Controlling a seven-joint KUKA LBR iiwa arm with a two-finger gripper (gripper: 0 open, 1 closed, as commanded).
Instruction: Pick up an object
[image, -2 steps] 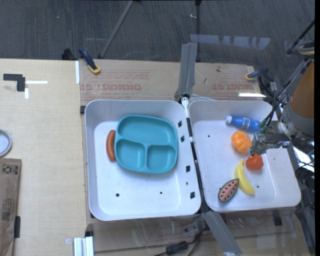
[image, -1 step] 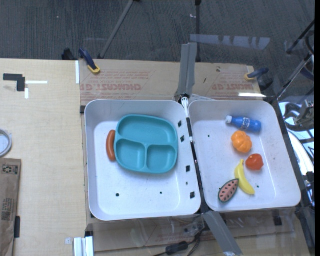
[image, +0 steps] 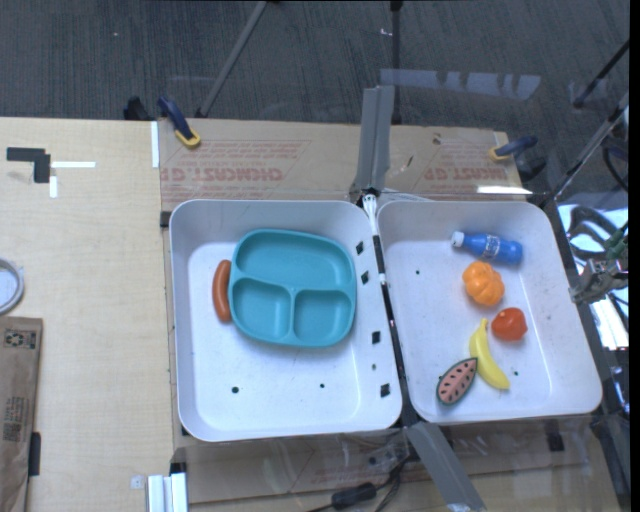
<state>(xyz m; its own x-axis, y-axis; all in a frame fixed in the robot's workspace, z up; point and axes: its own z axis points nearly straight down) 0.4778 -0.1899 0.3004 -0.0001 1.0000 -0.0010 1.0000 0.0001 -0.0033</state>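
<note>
The arm itself is hard to make out: at the right edge of the camera view only a tangle of dark rods and cables is showing beside the right bin (image: 560, 250), and the hand cannot be told apart from it, so whether it is gripping anything cannot be told. The hot dog (image: 221, 290) is lying half tucked against the left rim of the teal divided plate (image: 294, 288), its right side hidden by that rim. A roll of tape (image: 8, 287) is being cut off by the left edge, as is a brown paper bag (image: 18, 400) below it.

The two white bins are sitting side by side on a pale wooden tabletop (image: 90, 230), with a sheet of printed cardboard (image: 290, 160) lying under their far side and held by blue and yellow clamps (image: 180, 124). Dark carpet is stretching beyond the tabletop at the top. The left bin (image: 190, 380) is holding the plate and the hot dog.

In the right bin, a blue bottle (image: 488, 247) is lying on its side near the far wall. Just below it an orange (image: 484, 284) is resting, then a red tomato (image: 509, 324), with a banana (image: 487, 356) touching it and a watermelon slice (image: 457, 381) lying just beside the banana's lower end.
</note>
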